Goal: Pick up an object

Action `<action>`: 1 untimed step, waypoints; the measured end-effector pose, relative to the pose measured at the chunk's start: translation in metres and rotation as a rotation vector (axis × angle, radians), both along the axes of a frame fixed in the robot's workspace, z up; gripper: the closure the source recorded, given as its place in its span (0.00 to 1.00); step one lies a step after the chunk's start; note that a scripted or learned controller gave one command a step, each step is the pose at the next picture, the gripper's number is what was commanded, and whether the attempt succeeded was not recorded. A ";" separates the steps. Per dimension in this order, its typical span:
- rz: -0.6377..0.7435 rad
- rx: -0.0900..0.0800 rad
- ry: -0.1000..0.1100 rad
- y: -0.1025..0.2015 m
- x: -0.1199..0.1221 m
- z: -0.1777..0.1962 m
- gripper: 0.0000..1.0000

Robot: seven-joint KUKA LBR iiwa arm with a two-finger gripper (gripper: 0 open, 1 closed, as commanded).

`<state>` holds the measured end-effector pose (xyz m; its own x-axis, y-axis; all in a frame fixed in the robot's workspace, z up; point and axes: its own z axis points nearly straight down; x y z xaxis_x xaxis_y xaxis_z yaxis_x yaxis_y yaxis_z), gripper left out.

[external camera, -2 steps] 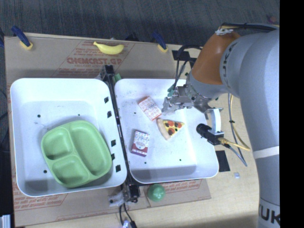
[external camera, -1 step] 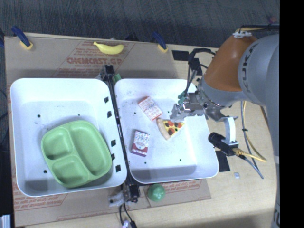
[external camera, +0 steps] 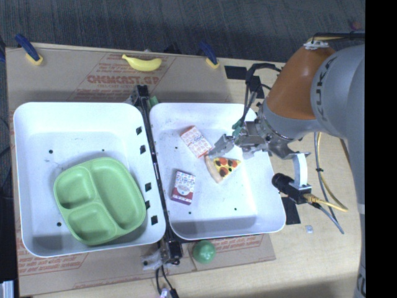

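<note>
Evidently the pizza slice toy (external camera: 223, 167) was the likeliest target: it lay flat on the floor of the right bin (external camera: 260, 219), near the middle, and the claw (external camera: 231, 143) hung just above its upper edge. Whether the claw stood open or closed could not be determined, as the wrist hid the tips. Nothing was seen gripped. Two small cartons lay apart from the slice, a red-and-white box (external camera: 196, 141) up-left and a dark red packet (external camera: 183, 187) lower-left, leaving room for a descent. The left bin (external camera: 37, 123) held a green divided tray (external camera: 98, 200). On the desk (external camera: 322, 247), outside the bins, a toy banana (external camera: 142, 61) and a green ball (external camera: 203, 251) rested beyond reach of the task.
</note>
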<state>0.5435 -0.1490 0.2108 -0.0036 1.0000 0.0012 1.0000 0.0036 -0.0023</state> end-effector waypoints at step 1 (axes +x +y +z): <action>0.004 -0.002 0.002 -0.001 0.070 -0.120 0.00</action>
<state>0.6134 -0.1498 0.0905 -0.0079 1.0000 -0.0004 1.0000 0.0079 -0.0045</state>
